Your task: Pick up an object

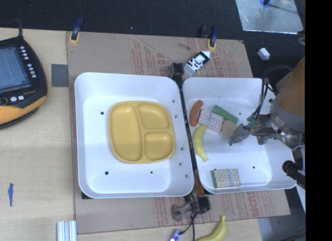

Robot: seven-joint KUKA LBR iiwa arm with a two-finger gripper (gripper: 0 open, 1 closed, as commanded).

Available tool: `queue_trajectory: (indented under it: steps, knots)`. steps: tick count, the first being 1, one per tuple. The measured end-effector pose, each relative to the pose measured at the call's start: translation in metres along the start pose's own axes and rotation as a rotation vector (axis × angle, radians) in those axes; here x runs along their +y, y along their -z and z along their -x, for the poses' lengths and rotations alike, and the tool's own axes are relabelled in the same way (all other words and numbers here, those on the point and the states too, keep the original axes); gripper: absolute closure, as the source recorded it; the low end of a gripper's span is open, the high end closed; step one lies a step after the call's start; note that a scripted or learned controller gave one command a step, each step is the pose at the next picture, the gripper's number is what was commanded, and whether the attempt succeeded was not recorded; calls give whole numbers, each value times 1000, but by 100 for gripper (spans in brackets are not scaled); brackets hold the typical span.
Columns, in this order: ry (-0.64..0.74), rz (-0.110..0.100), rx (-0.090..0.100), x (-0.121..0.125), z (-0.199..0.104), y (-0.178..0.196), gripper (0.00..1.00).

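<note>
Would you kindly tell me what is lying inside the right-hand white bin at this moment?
The right bin holds a banana, a reddish sausage, a pink patterned packet, a green block, a tan piece and a patterned box. The pincer reaches in; anything beneath the arm is hidden.

Even, fairly bright overhead light falls across the surface (41,172), and the white bins (93,183) nearly bleach out with soft shadows inside their walls. The picture is slightly soft and grainy; the dark floor (129,1) at the top loses detail.
</note>
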State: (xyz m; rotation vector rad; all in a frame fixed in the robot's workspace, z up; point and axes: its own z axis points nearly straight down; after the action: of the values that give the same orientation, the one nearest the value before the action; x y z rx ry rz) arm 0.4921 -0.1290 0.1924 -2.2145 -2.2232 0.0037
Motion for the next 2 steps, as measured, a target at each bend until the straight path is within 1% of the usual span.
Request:
queue_trajectory:
  steps: [1, 2]
  knots:
    - [-1, 1, -2, 39, 74, -58, 0]
    - [2, 1, -1, 115, 36, -58, 0]
